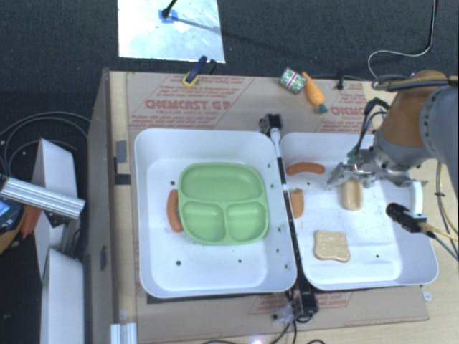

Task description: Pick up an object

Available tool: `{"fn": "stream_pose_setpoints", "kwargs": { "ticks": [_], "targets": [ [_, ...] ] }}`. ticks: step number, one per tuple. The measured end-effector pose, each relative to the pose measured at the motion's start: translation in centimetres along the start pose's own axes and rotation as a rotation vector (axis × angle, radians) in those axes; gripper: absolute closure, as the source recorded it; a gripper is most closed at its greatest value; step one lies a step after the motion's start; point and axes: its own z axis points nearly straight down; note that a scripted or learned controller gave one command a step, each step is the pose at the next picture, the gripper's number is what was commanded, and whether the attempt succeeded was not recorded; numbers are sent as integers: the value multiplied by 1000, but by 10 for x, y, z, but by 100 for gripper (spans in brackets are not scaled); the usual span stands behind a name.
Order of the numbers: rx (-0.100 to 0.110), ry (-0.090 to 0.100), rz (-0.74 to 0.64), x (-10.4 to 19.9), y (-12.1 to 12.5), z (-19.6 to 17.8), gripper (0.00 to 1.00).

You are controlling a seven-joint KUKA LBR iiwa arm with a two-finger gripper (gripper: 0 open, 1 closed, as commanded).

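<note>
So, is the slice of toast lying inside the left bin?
No, the slice of toast lies in the right bin, and the left bin holds the green plate.

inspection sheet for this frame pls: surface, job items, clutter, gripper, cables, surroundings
Surface: two white bins, left bin and right bin, on a printed cardboard sheet.
Job's things: right bin holds a hot dog, a bread roll, a toast slice and an orange piece; left bin holds a green divided plate and a sausage at its left edge.
Clutter: small can and toy carrot on the cardboard.
Grippers: gripper low over the bread roll.
Cables: black loops at left.
Surroundings: dark floor, foil sheet.
</note>
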Motion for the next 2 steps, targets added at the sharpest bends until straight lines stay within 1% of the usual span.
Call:
{"fn": "stream_pose_setpoints", "kwargs": {
  "ticks": [1,2],
  "targets": [
    [-4,-1,-1,0,1,-11,100],
    [-4,1,-2,79,-20,-99,100]
  ]
}}
